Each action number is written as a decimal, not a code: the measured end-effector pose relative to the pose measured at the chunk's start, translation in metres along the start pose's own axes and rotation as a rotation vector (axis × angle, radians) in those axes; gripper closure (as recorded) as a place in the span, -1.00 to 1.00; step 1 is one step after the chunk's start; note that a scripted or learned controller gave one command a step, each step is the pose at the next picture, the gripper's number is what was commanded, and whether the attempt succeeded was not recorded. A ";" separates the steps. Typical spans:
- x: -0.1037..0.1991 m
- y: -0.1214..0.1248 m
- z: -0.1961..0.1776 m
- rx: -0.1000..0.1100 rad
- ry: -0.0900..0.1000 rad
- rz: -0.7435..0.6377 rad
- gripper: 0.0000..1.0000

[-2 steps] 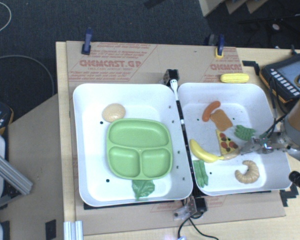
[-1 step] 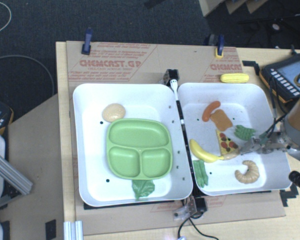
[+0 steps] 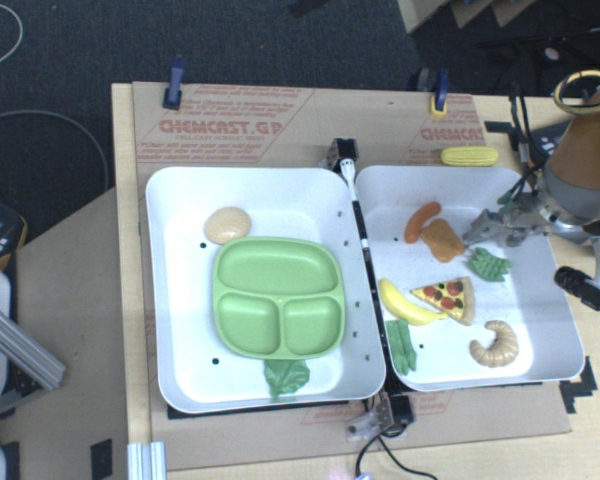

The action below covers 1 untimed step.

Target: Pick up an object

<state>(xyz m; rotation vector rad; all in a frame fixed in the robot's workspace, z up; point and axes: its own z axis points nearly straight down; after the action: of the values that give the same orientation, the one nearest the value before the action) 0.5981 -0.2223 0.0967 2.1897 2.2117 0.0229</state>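
Nothing picked yet. Gripper low in right bin near broccoli; fingers spread, nothing between.

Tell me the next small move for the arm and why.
Probably ease the hand slightly toward the left and lower it. It sits at the right bin's upper right edge, just beside the orange-brown toy and above the green leafy piece. Nothing shows between its fingers, so no object is picked yet.
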 end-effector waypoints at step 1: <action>-0.001 -0.042 -0.002 -0.003 -0.001 0.002 -1.00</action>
<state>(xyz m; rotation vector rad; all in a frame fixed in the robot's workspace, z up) 0.5562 -0.2240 0.0973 2.1905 2.2069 0.0251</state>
